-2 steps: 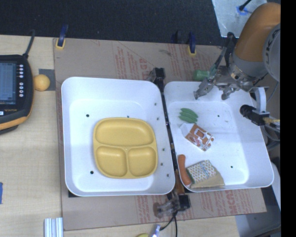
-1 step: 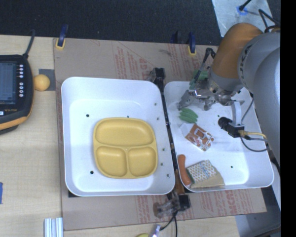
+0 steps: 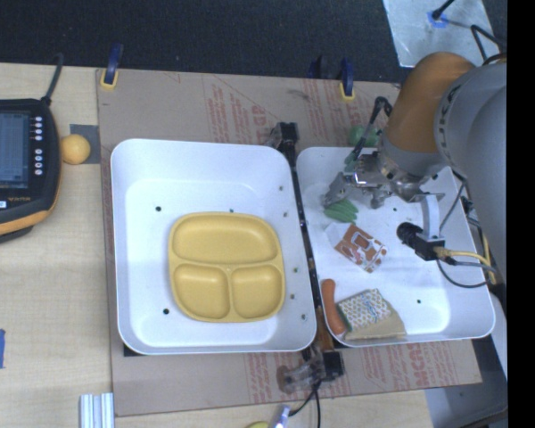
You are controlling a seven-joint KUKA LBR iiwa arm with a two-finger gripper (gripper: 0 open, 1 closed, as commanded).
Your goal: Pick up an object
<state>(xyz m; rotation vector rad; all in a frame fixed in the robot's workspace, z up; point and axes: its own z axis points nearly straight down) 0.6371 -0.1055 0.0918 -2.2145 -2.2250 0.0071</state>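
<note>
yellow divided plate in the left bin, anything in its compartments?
Empty. The yellow plate lies flat, right side up, in the left bin; all three compartments show bare yellow with nothing in them.

A light wood bench (image 3: 45, 301) is taking up most of the shot, with a brown cardboard sheet (image 3: 214, 105) lying over it, held by blue clamps (image 3: 112, 63) along the far edge. Dark carpet-looking floor (image 3: 205, 12) is showing behind, and a handheld control pendant (image 3: 13, 163) is sitting at left.
</note>
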